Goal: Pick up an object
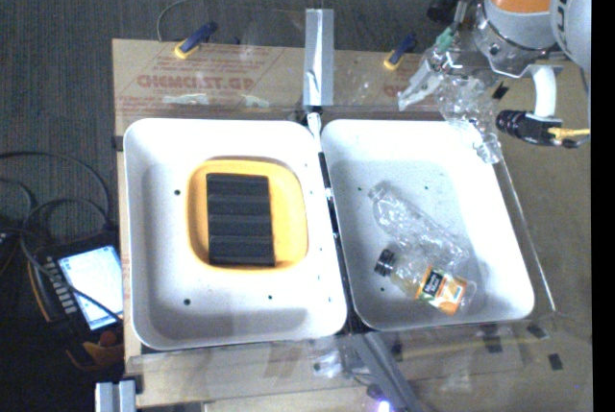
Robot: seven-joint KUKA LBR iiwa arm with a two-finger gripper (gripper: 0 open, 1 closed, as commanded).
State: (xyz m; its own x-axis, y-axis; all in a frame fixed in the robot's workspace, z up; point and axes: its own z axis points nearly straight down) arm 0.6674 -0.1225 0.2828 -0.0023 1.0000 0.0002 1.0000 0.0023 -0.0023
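Above the right white bin's (pixel 509 208) far corner, the gripper (pixel 452 84) grips a crumpled clear plastic piece (pixel 466 108) between its fingers, while a clear plastic bottle (pixel 423 252) lies below.

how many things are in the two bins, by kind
Yellow tray with a black ridged insert, left bin: 1
Clear plastic bottles, right bin: 2, one crumpled, one with a black cap and orange label
Total: 3
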